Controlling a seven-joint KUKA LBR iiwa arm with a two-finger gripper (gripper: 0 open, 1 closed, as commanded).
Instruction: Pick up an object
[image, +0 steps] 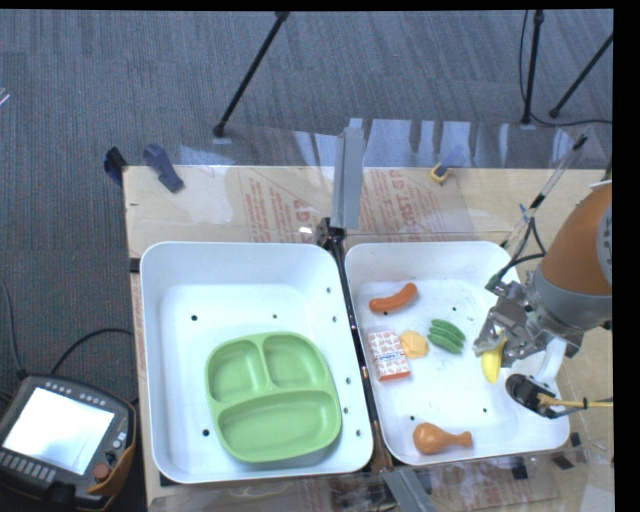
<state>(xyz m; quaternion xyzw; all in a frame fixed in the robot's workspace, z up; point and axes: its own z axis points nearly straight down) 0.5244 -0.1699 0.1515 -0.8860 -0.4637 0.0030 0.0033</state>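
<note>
The right bin (420, 255) holds several toy foods: a red sausage (393, 298), a green pod (447, 335), a red-and-white box (388, 355) with a small orange-yellow piece (414, 345) beside it, and an orange drumstick (440, 438) near the front wall. My gripper (493, 347) reaches in from the right and sits low over the bin's right side. A small yellow item (490, 368) lies right at its tip, touching or just beneath it. The view does not show whether that item is gripped.
The left bin (170, 300) carries a green divided plate (273, 397). A grey post (348, 185) stands behind the seam between the bins. A tablet pendant (60, 435) lies on the floor at the lower left. Tripod legs cross the carpet behind.
</note>
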